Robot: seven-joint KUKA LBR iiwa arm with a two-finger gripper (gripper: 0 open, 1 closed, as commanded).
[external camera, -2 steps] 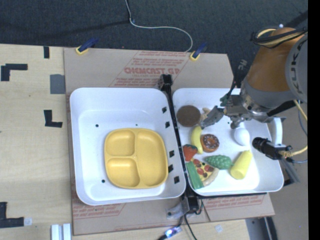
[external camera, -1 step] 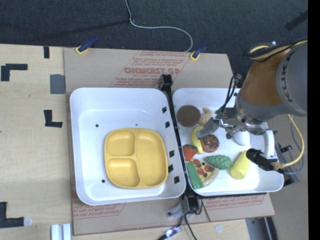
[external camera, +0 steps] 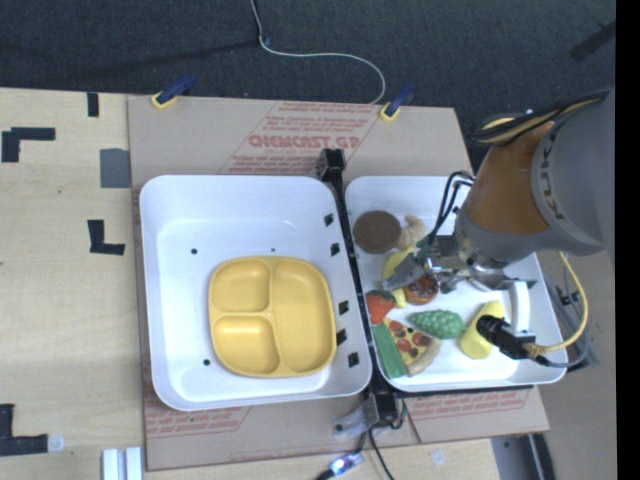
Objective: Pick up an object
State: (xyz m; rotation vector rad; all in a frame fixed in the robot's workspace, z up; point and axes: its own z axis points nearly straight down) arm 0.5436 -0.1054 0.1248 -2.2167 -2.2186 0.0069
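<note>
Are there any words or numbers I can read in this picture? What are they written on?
"CHEMGEAR" or something close, in red letters on the brown cardboard sheet under the two white bins: blurred, so the spelling is unsure.
Smaller red print around it: too blurred to read.
Black shapes on the wooden bench: marks, not letters.

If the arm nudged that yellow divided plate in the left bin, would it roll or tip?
Probably neither: the yellow plate looks wide, shallow and flat on the left bin floor, so it would likely slide. Its smooth raised rim looks hard to pinch.
</note>
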